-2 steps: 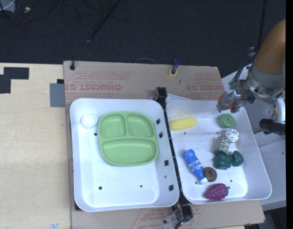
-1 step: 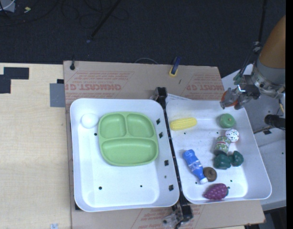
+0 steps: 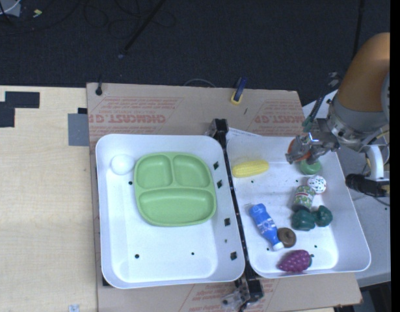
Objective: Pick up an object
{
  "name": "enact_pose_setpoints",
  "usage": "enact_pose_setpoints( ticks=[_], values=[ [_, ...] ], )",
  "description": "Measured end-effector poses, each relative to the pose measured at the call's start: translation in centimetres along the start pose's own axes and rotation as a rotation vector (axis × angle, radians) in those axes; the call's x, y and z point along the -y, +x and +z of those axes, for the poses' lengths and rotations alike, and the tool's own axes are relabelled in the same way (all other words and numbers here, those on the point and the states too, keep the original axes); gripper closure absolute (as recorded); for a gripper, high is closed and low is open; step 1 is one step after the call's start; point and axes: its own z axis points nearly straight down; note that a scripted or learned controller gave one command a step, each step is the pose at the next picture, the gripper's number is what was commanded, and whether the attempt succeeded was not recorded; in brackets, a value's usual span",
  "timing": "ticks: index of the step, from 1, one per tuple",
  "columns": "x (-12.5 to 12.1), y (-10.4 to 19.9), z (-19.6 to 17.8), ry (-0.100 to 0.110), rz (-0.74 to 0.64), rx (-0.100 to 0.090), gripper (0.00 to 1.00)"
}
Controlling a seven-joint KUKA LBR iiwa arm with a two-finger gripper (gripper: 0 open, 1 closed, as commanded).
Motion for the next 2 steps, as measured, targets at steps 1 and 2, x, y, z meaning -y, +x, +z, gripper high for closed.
enact_pose_setpoints(
  ticks=[1, 2],
  values=[
    [2.6, 3.6, -1.1, -0.002, 0.000, 0.000, 1.00],
    [6.2, 7.6, -1.9, 0.000, -0.001, -0.001, 1.00]
  ],
)
